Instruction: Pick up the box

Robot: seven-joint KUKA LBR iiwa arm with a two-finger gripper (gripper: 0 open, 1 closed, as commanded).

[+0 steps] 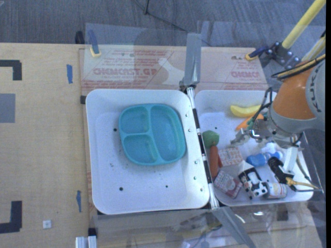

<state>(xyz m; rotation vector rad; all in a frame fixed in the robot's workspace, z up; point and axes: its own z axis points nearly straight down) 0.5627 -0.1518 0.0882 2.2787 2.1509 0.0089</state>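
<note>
Partly hidden gripper (248, 134) over right bin (220, 101), grip unclear, box (230, 155) nearby.

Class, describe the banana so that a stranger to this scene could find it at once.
Start at the right bin, the crowded one. Look along its far wall, beside the arm. The banana lies there: curved, plain yellow, apart from the clutter nearer the front.

From my remote seat I see the arm (305, 94): grey casing w/ a broad orange band above the wrist, dark lettering on the grey shell (cropped, can't read it), black cables looping round, metal wrist hardware below.
</note>
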